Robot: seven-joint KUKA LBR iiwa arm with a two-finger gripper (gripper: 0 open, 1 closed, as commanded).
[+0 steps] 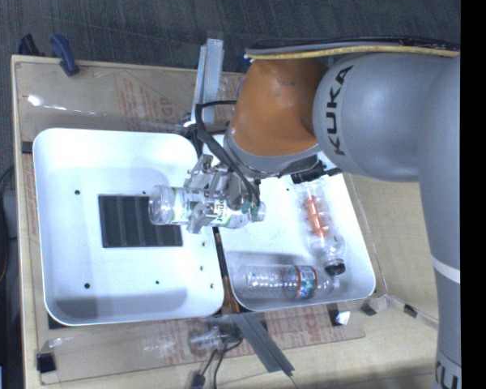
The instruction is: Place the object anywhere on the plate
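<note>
I see the gripper [206, 205] clamping a clear bottle [174, 207] over the dark plate [130, 221]; only release remains.

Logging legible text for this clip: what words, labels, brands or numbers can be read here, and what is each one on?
"KUKA": black letters running up the grey arm.
Red print on the bench sheeting around the bins: too faint to read.
Labels on the right bin's bottles, one with an orange band and one by the near wall: too blurred to read.
Label on the bottle at the end effector: unreadable.
</note>
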